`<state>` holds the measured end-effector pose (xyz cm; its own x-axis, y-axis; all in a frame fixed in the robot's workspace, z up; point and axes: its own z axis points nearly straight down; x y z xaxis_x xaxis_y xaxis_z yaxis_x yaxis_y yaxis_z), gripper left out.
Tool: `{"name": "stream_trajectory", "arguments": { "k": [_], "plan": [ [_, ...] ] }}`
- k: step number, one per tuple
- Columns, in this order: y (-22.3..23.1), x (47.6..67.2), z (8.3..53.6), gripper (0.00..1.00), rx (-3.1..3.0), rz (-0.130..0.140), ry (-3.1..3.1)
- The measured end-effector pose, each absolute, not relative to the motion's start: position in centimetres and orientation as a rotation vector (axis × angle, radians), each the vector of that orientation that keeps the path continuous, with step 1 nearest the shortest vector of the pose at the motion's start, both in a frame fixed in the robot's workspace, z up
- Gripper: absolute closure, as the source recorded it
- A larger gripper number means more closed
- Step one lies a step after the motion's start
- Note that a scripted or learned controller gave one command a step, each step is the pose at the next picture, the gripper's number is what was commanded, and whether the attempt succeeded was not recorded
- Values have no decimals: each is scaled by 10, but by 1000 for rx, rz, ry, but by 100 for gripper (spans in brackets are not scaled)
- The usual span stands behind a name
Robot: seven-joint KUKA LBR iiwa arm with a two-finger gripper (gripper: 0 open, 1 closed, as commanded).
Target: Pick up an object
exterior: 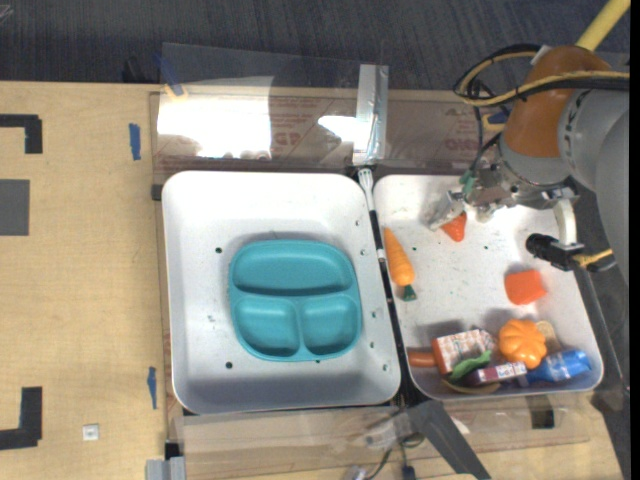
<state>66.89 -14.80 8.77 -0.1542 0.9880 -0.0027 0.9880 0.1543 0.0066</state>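
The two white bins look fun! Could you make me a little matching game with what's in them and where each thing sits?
Things:
1. teal divided tray
2. toy carrot
3. small pumpkin
4. gripper

Places:
A. right bin's near edge, among the clutter
B. middle of the left bin
C. over the right bin's far end
D. against the right bin's left wall

Pairs: 1-B, 2-D, 3-A, 4-C.

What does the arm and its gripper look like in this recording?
The arm is a thick grey cylinder with a rounded orange band above the wrist. Black and yellow cables loop off it. The gripper is a small metallic grey assembly at its tip.
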Motion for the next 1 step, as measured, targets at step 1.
{"name": "stream_trajectory", "arguments": {
  "k": [1],
  "plan": [
    [-147, 671, 100, 100, 2033, 8, 2381]
  ]
}}
